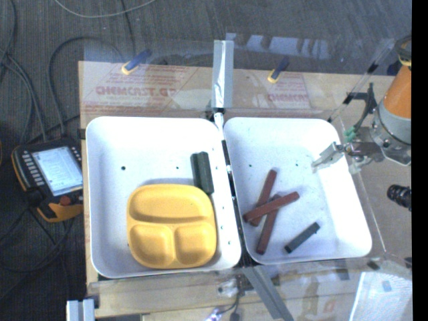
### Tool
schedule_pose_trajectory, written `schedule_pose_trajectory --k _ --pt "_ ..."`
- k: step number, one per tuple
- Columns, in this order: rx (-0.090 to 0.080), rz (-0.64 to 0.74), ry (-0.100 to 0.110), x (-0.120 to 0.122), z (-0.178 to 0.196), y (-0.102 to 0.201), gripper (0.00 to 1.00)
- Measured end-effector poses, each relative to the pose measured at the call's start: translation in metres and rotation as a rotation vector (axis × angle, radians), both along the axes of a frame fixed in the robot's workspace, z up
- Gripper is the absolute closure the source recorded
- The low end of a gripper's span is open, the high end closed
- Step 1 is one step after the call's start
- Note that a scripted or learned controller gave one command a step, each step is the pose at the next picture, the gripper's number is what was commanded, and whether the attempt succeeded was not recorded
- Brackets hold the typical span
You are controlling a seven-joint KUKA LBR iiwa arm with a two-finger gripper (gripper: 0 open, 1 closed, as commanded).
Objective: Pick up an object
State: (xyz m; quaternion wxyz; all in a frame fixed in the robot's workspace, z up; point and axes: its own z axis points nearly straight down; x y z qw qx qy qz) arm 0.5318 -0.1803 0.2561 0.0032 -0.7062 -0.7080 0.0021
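Observation:
The right bin [294, 132] holds two or three brown sticks [271, 206] lying crossed near its middle. A small dark grey block [302, 237] lies near that bin's front right. A yellow divided tray [173, 225] fills the front of the left bin [107, 179], and a dark green block [202, 172] lies just behind the tray near the divider. My gripper [332, 154] hangs over the right bin's right edge, up and to the right of the sticks and apart from them. Nothing shows in its grasp.
A grey upright post [221, 75] stands behind the seam between the bins. The arm's orange band [400, 95] is at the far right. A handheld pendant [50, 172] lies left of the bench, with cables on the floor.

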Motion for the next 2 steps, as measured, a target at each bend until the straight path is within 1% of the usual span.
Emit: schedule_pose_trajectory --k 1,2 --pt "0.000 -0.006 -0.001 0.020 -0.142 0.041 0.00" --pt "-0.008 0.051 -0.036 0.070 -0.155 0.072 0.00"
